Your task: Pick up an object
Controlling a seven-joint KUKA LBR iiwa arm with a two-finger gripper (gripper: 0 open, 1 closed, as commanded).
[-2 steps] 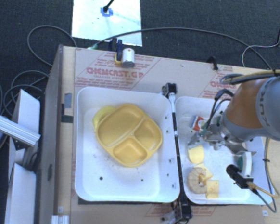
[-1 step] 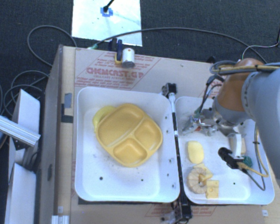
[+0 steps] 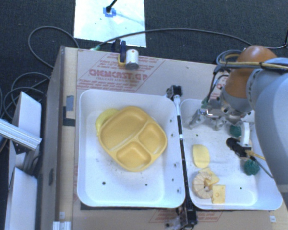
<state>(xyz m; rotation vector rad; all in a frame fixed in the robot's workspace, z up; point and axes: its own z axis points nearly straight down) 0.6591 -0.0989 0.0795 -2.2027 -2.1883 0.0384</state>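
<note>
My gripper (image 3: 206, 122) hangs low over the far left part of the right bin (image 3: 269, 199). It is open, its silver fingers (image 3: 195, 119) spread apart, and nothing shows between them. Closer to the front of this bin lie a pale yellow oval piece (image 3: 201, 155), a yellow ring-shaped slice (image 3: 204, 184) and a small yellow square (image 3: 218, 194). A dark green object (image 3: 251, 167) rests by the right wall, and a second green piece (image 3: 235, 129) sits just right of the gripper. The left bin (image 3: 86, 182) holds a yellow divided plate (image 3: 132, 138).
A black bar (image 3: 180, 134) runs along the seam between the two bins. A blue and silver fitting (image 3: 126, 56) stands on the cardboard behind the left bin. The arm's grey body (image 3: 275, 112) covers the right bin's far right corner.
</note>
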